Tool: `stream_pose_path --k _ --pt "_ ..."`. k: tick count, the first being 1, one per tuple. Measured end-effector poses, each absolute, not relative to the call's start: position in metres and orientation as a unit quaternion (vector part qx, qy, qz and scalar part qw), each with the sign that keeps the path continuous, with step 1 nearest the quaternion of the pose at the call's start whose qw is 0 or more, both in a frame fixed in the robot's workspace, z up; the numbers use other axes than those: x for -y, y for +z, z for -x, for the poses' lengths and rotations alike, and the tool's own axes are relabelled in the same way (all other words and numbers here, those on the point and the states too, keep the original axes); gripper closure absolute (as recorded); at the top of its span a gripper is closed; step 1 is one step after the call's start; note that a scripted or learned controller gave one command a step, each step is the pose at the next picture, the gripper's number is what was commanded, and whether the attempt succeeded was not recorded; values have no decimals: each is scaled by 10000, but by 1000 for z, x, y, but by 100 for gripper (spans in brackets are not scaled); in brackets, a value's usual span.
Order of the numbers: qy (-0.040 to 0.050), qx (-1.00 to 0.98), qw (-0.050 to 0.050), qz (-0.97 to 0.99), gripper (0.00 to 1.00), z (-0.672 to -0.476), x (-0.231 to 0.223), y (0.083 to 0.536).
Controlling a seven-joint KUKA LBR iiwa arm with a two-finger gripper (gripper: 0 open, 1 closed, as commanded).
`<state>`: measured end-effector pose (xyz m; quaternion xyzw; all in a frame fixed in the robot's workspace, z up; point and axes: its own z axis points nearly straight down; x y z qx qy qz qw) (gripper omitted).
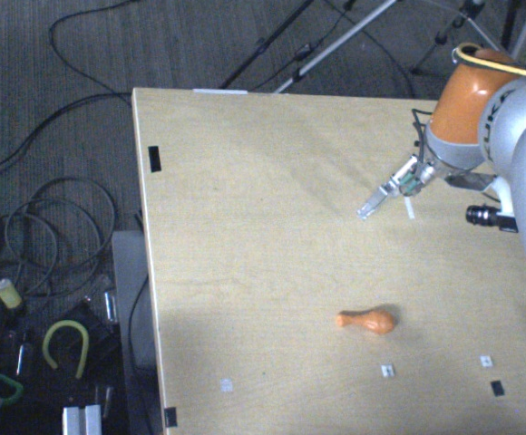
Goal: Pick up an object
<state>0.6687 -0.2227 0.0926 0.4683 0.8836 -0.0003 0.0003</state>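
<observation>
pincer (373,205): nothing between tips, open or closed unclear | gourd (368,321): on bench well below pincer, apart | likely light, smooth, rolls | grip bulb crosswise, not neck

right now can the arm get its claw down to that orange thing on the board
Probably yes. The orange object lies alone on the bare tan board, with nothing around or over it. The claw hangs above the board farther back, and nothing stands between the two.
</observation>
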Motion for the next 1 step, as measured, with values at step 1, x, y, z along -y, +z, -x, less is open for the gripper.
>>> stream_pose_path --k 1 --pt "0 -8836 3 -4682 0 -669 222 93"
